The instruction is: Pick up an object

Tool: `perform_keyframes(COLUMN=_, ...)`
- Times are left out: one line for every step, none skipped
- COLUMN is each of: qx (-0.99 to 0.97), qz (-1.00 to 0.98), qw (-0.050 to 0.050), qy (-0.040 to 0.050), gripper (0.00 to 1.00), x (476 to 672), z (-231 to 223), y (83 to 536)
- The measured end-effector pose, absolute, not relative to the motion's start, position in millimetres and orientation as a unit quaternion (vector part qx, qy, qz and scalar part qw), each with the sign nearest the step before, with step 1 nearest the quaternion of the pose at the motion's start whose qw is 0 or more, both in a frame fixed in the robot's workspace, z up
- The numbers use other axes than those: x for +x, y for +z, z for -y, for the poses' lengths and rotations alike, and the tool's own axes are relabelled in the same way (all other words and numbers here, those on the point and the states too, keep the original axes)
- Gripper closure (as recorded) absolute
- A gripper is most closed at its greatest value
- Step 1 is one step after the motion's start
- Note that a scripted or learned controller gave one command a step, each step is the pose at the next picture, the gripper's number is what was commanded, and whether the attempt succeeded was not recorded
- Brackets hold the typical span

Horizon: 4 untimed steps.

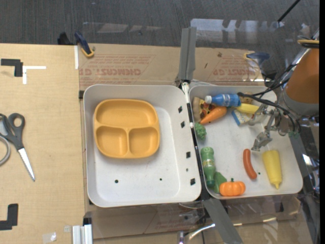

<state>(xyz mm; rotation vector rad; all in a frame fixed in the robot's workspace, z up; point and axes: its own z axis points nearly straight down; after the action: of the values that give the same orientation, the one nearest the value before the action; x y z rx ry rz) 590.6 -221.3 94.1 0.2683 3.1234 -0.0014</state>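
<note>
Two shallow white bins sit side by side on the bench. One left bin (137, 192) holds a single orange three-compartment plastic plate (127, 128). One right bin (231, 151) holds one red sausage (249, 164), one yellow mustard bottle (272, 168), one orange pumpkin (232, 188), one carrot (213, 115) and one blue bottle (223, 99). Metal fingers (261, 140) hang above the sausage, parted, gripping nothing.

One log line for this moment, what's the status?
phase: reaching | pincer: over right white bin, nothing seen gripped | nearest: red sausage, yellow mustard bottle | left bin: orange divided plate
</note>
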Motion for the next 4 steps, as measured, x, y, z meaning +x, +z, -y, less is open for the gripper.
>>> perform_keyframes(qx=0.077, qz=-0.997, qw=0.001, qy=0.0001, gripper=0.0, x=510.4, z=172.0, y=91.8)
perform_keyframes(qx=-0.005, qz=-1.0, qw=0.004, qy=-0.0007, gripper=0.0, x=625.4, z=221.5, y=140.1)
perform_keyframes(qx=0.054, qz=-0.999, qw=0.001, qy=0.0002, gripper=0.0, x=542.7, z=201.9, y=92.2)
perform_keyframes(qx=0.148, qz=-0.989, qw=0.001, qy=0.0004, gripper=0.0, x=482.6, z=221.4, y=91.8)
